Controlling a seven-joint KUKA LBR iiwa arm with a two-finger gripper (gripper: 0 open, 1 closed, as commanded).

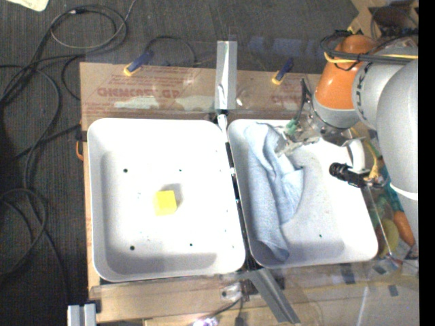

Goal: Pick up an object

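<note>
Toward 2 o'clock, right bin (340, 250): pincer (291, 140) at top of pale blue cloth (275, 189); finger state — cannot tell. Cloth runs 12-to-6 along bin's left wall. Likely light, limp, drapes when lifted; pinch raised fold. Yellow block (166, 202) sits in left bin (109, 155).

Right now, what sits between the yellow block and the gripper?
In the camera view, bare floor of the left bin, the two bins' adjoining rims, then the blue cloth lie between the yellow block and the gripper.
</note>
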